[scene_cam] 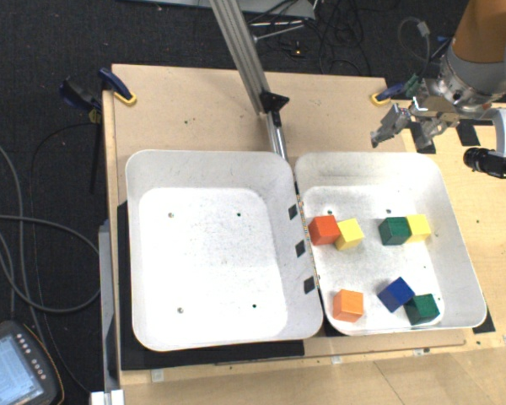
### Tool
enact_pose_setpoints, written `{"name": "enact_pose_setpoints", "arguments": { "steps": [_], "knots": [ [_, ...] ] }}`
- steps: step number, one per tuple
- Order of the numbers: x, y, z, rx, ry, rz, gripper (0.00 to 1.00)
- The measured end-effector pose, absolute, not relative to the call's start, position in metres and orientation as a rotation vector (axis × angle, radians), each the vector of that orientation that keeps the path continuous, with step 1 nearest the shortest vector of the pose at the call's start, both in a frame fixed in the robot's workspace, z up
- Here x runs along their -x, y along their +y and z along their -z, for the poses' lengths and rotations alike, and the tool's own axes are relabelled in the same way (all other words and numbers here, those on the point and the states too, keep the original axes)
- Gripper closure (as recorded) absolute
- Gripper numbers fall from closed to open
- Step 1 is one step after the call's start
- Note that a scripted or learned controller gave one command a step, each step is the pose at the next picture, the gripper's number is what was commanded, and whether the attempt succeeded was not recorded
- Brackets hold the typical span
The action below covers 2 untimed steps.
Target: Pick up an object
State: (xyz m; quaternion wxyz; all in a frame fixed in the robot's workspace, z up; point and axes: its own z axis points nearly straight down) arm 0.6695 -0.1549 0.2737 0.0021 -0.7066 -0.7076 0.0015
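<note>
**Blocks lie below and left of the raised gripper**

The gripper point(405, 126) hangs above the far rim of the right bin point(455, 226), over bare table point(194, 108) rather than over any block. Its fingers point(386, 133) stand spread apart with nothing between them. Every candidate object sits nearer the camera than the gripper, inside the right bin, so the coming move is judged to be a reach down and toward the viewer's side.

The closest pair to the gripper is the green block point(394, 231) touching a yellow block point(419, 226); these lie almost straight below it in the view. A little to the left, the orange-red block point(324, 229) touches a second yellow block point(350, 234). Near the front rim sit an orange block point(348, 305), apart from the rest, and a blue block point(395, 294) touching a second green block point(422, 309).

The count (right bin alone): seven blocks, namely two yellow, two green, two orange-toned and one blue. The blocks look roughly cubic, so no long axis governs the approach; the touching neighbours are the likelier hindrance. The left bin point(152, 226) holds no blocks.
</note>
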Motion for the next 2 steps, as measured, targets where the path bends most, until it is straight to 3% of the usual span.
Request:
{"name": "enact_pose_setpoints", "arguments": {
  "steps": [1,2],
  "knots": [
    [-0.670,-0.155,-0.276,2.217,-2.224,-0.003,0.00],
    [-0.668,-0.152,-0.212,2.217,-2.219,-0.007,0.00]
  ]
}}
